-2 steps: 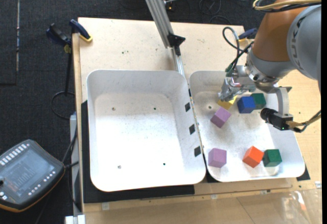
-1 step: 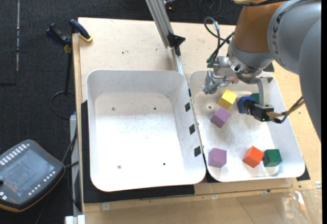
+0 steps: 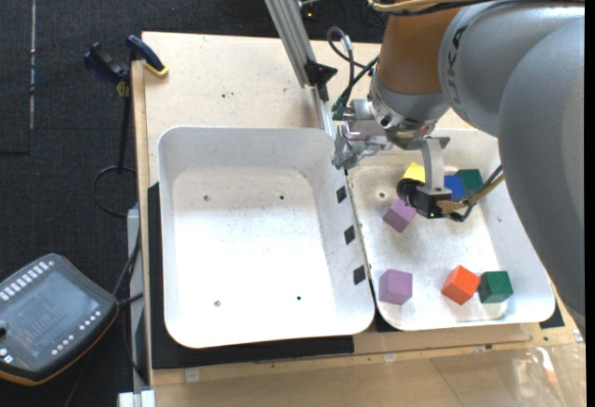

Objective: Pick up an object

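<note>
Camera view, the one feed I have. Two white bins side by side on the pale bench; left bin (image 3: 186, 150) fills mid-frame, right bin (image 3: 530, 303) sits in the lower right.

The arm (image 3: 502, 52) comes in from the upper right, orange band (image 3: 418, 19) above the wrist. The gripper (image 3: 349, 150) hangs low over the upper end of the seam between the bins, at the right bin's upper left corner. From this angle I can't tell whether it is spread or pressed together.

All the blocks I can see are in the right bin:
- Tilted purple cube (image 3: 400, 215), nearest the gripper but apart from it, below and to its right.
- Yellow block (image 3: 413, 174), blue block (image 3: 454, 184) and green block (image 3: 470, 178) in a tight row near the bin's upper wall, partly hidden by the wrist.
- Second purple cube (image 3: 395, 286) near the lower left corner.
- Orange cube (image 3: 460, 284) and green cube (image 3: 495, 286) just beside each other at lower right.

Off the bench, a teach pendant (image 3: 46, 317) lies on the floor at lower left.
</note>
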Available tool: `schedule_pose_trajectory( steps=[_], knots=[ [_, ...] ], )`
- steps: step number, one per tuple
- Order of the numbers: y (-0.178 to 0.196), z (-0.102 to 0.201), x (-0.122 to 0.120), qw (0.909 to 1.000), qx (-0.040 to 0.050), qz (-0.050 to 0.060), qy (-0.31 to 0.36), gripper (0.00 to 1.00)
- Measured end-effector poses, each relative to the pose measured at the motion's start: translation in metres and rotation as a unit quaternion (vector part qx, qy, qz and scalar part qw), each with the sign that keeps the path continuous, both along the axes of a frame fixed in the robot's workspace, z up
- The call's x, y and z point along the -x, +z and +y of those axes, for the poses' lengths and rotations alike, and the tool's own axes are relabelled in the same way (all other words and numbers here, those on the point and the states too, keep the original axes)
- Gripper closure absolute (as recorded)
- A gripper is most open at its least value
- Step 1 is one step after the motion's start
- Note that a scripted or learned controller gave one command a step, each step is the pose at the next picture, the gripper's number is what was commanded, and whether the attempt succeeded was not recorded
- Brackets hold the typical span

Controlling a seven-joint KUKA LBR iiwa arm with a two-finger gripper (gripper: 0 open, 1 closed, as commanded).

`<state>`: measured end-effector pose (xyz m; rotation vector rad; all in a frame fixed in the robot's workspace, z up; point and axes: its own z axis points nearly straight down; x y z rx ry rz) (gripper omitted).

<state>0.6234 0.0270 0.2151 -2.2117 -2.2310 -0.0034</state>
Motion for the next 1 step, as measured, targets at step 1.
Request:
schedule_pose_trajectory(
  steps=[1],
  knots=[
    [0.0047, 0.0621, -0.0026, 1.0, -0.0004, 0.0, 0.0, 1.0]
  ],
)
